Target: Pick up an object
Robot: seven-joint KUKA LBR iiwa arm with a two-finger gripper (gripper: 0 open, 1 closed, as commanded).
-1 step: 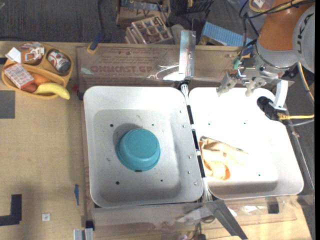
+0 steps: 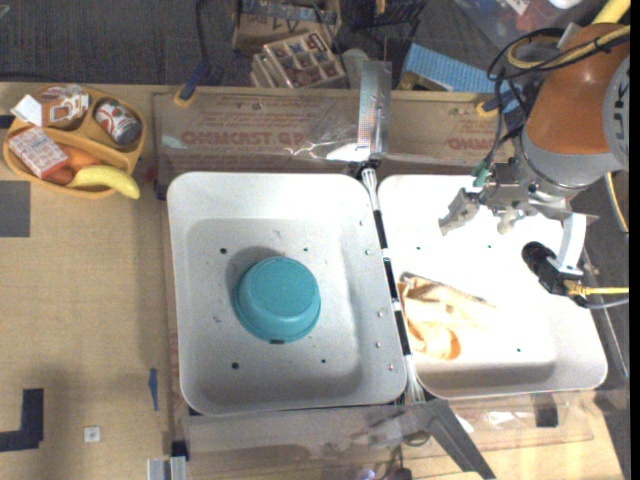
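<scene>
Above the far side of the right bin, the arm's gripper hangs with its two fingers spread and nothing between them, the orange-banded wrist reaching in over the bin's right edge. Below and toward the bin's near-left corner lies the closest candidate for a pick: a crumpled, partly clear wrapper with an orange item inside, pressed up against the wall shared with the left bin. The glare on this bin's floor makes the wrapper's outline hard to trace. A teal bowl sits upside down at the centre of the left bin, well apart from the gripper. Beyond the bins, a yellow tray holding a banana and small packages rests at the bench's far-left corner. The likely trouble: the wrapper lies flat and slack against the wall, so descending fingers could strike the rim or close on loose film that slips free. The bowl's smooth rounded back offers little for two fingers to hold.
</scene>
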